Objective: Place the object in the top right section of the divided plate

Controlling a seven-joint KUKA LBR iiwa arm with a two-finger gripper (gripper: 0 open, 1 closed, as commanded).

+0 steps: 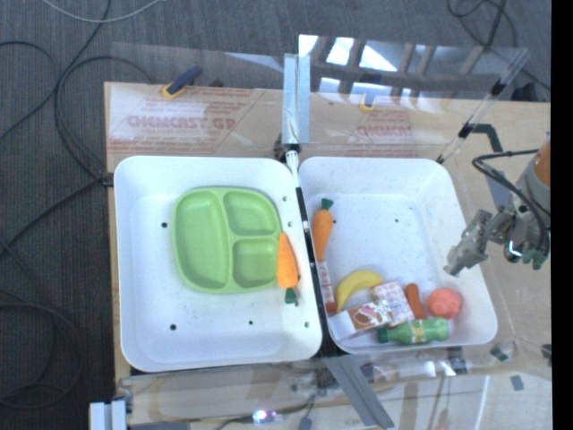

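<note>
A green divided plate [224, 240] lies in the left bin [143, 330]. An orange toy carrot [286, 262] rests against the plate's right edge, beside the lower right section and partly on the bin floor. The plate's top right section [251, 213] holds nothing. My gripper [467, 247] hangs over the right rim of the right bin [403, 186], far from the plate, with nothing visibly held.
In the right bin lie a second carrot [321, 228], a banana [356, 285], a red and white carton [380, 305], a small sausage [414, 300], an orange ball [444, 303] and a green bottle [414, 332]. A divider wall [309, 240] separates the bins.
</note>
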